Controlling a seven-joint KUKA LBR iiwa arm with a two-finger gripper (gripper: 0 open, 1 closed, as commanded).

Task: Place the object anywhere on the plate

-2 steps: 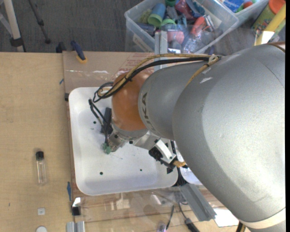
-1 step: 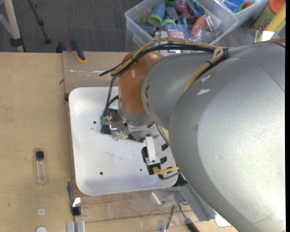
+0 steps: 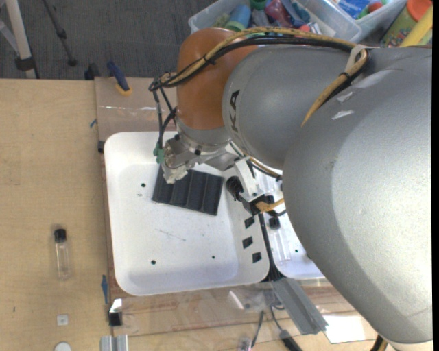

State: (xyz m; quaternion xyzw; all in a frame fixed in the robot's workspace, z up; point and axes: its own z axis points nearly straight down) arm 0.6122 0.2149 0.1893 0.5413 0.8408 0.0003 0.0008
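Arm comes in from the right, huge in frame, grey body w/ orange band above the wrist; wrist bent down over the left bin. Tool sits at the upper-left corner of a dark ribbed rectangular object, touching or just above it — can't tell which, and can't tell how the tool stands, wide or narrow. Cables loop down the wrist on its left side. Object lies flat inside the left bin, upper-middle part, just below the tool; long axis runs left-right w/ a slight tilt, right end a bit lower; ribs run across the short way. A plate isn't something I can pick out. Right bin mostly under the arm, only a strip seen right of the object. Tabletop is light wood; a small clear vial w/ dark cap lies on it well left of the left bin. Behind the arm, a clear tub of coloured items; grey carpet beyond the tabletop.
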